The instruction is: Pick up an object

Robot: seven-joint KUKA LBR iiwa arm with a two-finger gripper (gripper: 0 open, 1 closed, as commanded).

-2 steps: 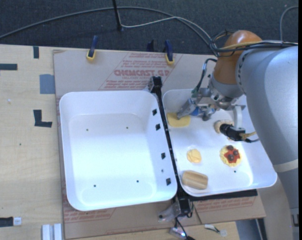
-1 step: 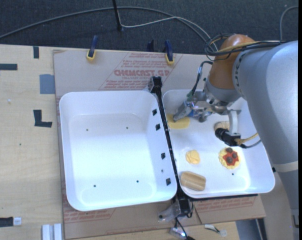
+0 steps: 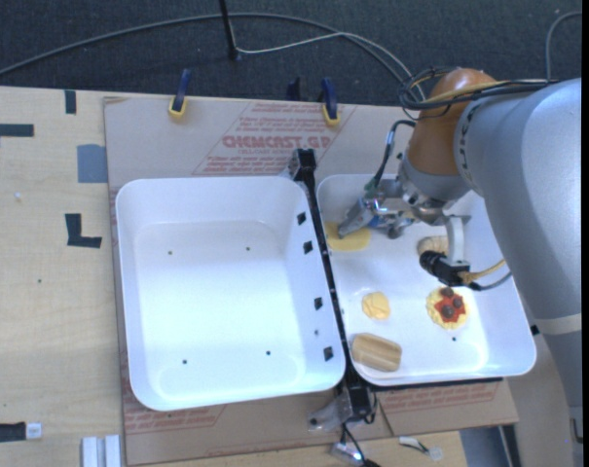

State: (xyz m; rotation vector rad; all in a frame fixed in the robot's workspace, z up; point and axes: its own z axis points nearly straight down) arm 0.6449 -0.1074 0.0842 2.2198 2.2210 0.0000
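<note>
Right bin [image 3: 489, 358] hosts the arm bent low, gripper [image 3: 357, 224] at a yellow piece [image 3: 349, 242], its state unclear.

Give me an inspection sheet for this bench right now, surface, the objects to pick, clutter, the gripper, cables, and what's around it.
Surface: two white bins side by side on a cardboard sheet; left bin, right bin.
Job's things: in the right bin, a pale yellow flat piece near the top left corner, a small yellow round item, a red and yellow item, a tan block at the front.
Clutter: nothing seen in the bins beyond those items.
Gripper: gripper low over the pale yellow flat piece; grasp state cannot be told.
Cables: black cable across the dark floor behind; wires at the wrist.
Surroundings: two yellow and blue clamps on the cardboard's far edge; wooden bench with dark tape marks.
</note>
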